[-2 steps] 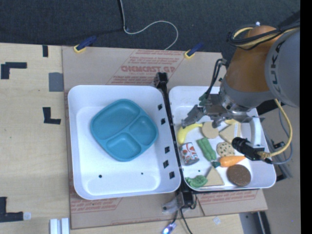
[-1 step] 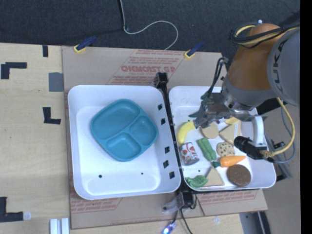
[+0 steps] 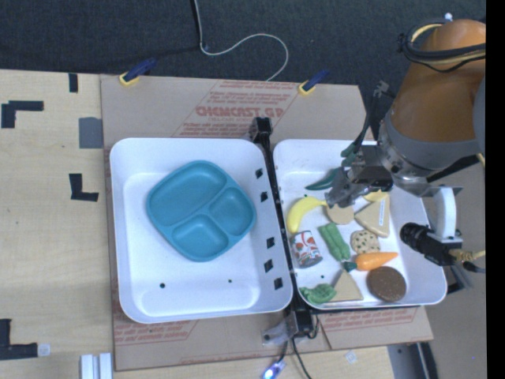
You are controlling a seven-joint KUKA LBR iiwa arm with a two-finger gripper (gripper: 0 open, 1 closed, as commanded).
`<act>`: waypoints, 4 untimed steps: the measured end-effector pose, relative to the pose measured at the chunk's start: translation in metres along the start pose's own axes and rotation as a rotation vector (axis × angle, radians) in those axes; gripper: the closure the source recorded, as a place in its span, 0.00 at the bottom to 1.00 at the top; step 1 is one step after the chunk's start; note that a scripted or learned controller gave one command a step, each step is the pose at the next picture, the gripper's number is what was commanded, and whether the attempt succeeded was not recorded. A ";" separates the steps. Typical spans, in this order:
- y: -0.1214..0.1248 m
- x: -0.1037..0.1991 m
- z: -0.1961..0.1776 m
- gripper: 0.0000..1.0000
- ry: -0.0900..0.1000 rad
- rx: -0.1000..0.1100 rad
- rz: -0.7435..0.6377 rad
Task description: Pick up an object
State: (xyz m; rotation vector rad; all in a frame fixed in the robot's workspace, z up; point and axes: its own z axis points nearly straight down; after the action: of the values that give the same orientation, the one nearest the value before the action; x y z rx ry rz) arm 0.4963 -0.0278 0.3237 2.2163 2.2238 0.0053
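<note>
Occupying the right white plastic bin [image 3: 410, 290]: yellow toy banana [image 3: 303, 210] near its left wall, green pea pod [image 3: 334, 241], orange carrot [image 3: 374, 260], brown round cookie [image 3: 387, 284] by the near right corner. Left white bin [image 3: 126, 212]: blue three-compartment plastic tray [image 3: 201, 209], centre. End effector [image 3: 347, 189] low over the banana's right end; finger opening cannot be told

Even, bright overhead light; the two shallow white plastic bins [image 3: 126, 212] glare softly, shadows faint, everything slightly soft-focused.
</note>
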 end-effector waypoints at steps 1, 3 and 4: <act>0.046 0.045 0.046 1.00 -0.001 0.006 -0.002; -0.012 0.076 -0.087 1.00 0.000 0.002 -0.002; -0.011 0.120 -0.185 1.00 0.002 -0.006 -0.004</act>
State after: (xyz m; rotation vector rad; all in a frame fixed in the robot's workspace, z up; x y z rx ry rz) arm 0.4840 0.0915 0.5086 2.2099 2.2256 0.0143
